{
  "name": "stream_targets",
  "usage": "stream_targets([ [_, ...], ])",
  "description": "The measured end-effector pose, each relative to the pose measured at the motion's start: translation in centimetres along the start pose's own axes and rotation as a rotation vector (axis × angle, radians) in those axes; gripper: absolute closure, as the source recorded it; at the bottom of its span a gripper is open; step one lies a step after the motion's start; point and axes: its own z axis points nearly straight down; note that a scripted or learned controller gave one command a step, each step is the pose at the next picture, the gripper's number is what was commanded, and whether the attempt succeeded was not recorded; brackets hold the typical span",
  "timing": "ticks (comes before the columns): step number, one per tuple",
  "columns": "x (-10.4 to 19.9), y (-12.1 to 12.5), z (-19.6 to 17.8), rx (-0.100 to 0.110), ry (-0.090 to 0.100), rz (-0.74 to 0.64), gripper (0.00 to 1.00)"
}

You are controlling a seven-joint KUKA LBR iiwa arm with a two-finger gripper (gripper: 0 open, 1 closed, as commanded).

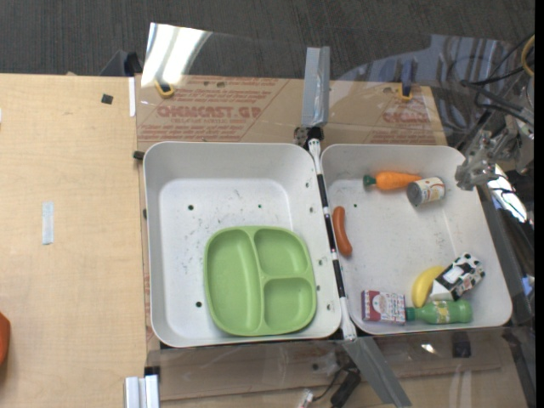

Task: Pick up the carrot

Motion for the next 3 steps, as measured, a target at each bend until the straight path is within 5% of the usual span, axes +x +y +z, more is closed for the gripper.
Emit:
stream_targets([
  [1, 11.4, 8.1, 3.5, -0.001, 0.005, 0.075, 1.00],
  [2, 11.5, 0.0, 13.9, -0.001, -0.002, -0.167, 1.00],
  [3, 5.2, 9.1, 3.7, -0.001, 0.000, -0.150, 1.00],
])
